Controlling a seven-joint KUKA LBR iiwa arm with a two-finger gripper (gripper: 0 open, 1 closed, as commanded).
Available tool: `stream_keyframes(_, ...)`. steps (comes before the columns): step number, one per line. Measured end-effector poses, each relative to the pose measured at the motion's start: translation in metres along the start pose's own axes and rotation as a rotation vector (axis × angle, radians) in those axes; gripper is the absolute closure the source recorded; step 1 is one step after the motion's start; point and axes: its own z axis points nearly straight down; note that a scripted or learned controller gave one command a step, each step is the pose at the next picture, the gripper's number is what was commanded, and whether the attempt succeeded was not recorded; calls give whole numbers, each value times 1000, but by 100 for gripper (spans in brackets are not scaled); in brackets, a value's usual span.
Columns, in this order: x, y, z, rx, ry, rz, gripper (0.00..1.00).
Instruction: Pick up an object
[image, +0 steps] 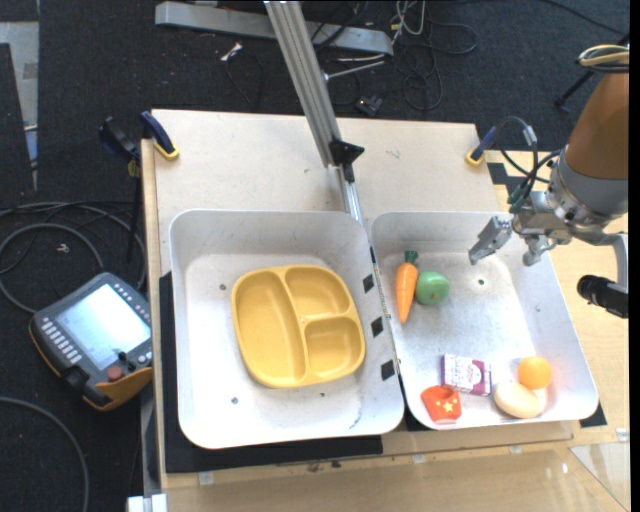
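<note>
- Nearest, along the right bin's (560, 300) front edge: one red block (441, 403), one pink packet (466, 374), one pale bun (518, 400) touching one orange ball (535, 372).
- Further back, one carrot (405, 287) touches one green apple (432, 288).
- Left bin (190, 300): one yellow divided plate (298, 324).
- Farthest, the gripper (510, 244) hangs over the right bin's back edge, fingers spread, holding nothing.

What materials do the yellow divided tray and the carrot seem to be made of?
The yellow tray looks like moulded plastic with a smooth, slightly glossy finish: even colour, rounded compartment edges. The carrot is probably a plastic toy: flat uniform orange with a plain green top, though its surface is too small to judge surely.
</note>
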Motion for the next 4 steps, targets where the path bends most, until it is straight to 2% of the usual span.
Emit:
stream_keyframes(1,0,0,0,0,0,1,0)
stream_keyframes(2,1,-10,49,4,0,3,0)
stream_keyframes(4,9,-6,149,3,0,2,0)
